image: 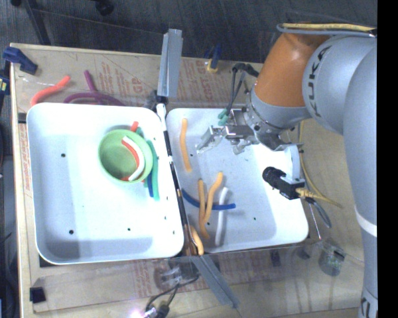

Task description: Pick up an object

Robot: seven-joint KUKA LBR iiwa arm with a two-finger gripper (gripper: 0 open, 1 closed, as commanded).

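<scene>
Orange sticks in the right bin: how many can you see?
3: one orange stick lies alone near the right bin's left wall; two more sit in the pile further down. Others may be hidden beneath.

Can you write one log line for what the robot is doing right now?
gripper: above right bin, holding nothing seen | orange stick: beside it in bin | green bowl: left bin

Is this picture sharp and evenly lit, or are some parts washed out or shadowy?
In the camera view, the left bin is so bright its floor looks washed out, with grey shadow along its lower wall; the gripper looks slightly soft; the floor beyond the bench is dark.
</scene>
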